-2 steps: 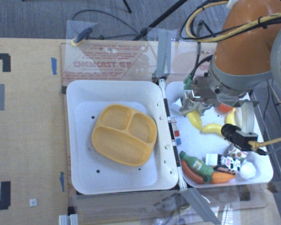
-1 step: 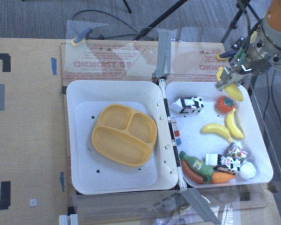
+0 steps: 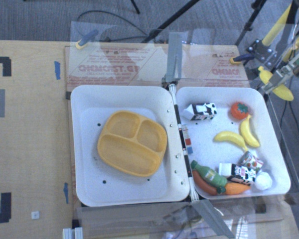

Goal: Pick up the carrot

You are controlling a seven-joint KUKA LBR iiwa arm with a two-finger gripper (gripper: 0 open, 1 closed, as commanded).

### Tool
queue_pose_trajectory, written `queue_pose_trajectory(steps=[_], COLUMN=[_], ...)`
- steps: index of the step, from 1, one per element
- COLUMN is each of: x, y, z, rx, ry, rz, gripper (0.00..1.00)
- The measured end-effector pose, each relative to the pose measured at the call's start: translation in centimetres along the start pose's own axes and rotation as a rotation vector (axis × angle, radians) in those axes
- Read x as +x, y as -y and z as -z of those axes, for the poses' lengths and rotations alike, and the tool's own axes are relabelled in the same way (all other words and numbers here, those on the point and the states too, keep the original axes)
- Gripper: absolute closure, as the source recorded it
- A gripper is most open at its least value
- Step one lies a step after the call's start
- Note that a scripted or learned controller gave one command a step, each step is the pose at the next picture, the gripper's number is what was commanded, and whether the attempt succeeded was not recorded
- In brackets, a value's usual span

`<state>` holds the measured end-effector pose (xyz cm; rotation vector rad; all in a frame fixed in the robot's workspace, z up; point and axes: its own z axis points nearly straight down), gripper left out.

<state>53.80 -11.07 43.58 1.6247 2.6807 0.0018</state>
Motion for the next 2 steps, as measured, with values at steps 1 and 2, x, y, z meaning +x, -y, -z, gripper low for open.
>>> queue_pose_trajectory(steps=[1,2], x=[-5.3,-11.3], y=[-2.7,-5.3], z=[-6.2,-10.5], rx=[0.003,-0.002], ry=[-0.005,0.002], rz=[0.353,0.876], gripper=[1.0,1.0])
